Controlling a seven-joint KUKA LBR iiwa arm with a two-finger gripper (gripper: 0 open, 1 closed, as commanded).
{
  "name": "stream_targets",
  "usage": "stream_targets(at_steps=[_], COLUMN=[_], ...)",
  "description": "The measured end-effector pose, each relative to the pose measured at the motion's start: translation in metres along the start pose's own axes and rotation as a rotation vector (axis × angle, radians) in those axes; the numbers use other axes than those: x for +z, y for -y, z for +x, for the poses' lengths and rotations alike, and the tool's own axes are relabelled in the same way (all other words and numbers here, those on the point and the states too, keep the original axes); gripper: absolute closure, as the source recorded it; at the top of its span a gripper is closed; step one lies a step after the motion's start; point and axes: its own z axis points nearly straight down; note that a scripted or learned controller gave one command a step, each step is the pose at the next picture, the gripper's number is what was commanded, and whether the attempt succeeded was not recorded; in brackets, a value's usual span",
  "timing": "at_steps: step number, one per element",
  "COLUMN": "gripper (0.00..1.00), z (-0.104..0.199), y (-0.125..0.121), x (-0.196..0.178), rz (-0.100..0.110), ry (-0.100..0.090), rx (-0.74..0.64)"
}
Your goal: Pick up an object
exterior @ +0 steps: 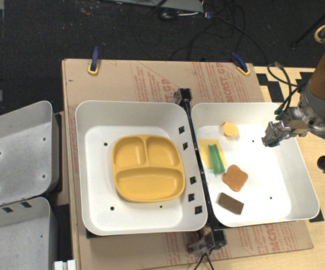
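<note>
The right bin (286,207) holds several small objects: a yellow rounded piece (230,130) near the back, a green and yellow block (213,157) by the left wall, an orange piece (235,177) in the middle and a brown block (230,203) near the front. My gripper (271,138) hangs over the right part of this bin, well to the right of the yellow piece, with nothing visibly in it.
The left bin (94,207) holds a yellow divided tray (148,168). A black divider (195,162) runs between the bins. Cardboard lies under both bins, with clamps (94,66) at its back edge. Grey metal panels (16,145) lie at the far left.
</note>
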Motion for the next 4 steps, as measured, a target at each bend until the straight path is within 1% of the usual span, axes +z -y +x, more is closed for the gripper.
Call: stream_targets(at_steps=[1,2,3,4], gripper=[1.00,1.00,1.00,1.00], z=[0.058,0.103,0.155,0.213], y=[0.015,0.019,0.015,0.027], x=[0.003,0.002,0.006,0.020], rz=[0.001,0.001,0.001,0.002], ry=[0.000,-0.001,-0.001,-0.001], rx=[0.001,0.000,-0.001,-0.001])
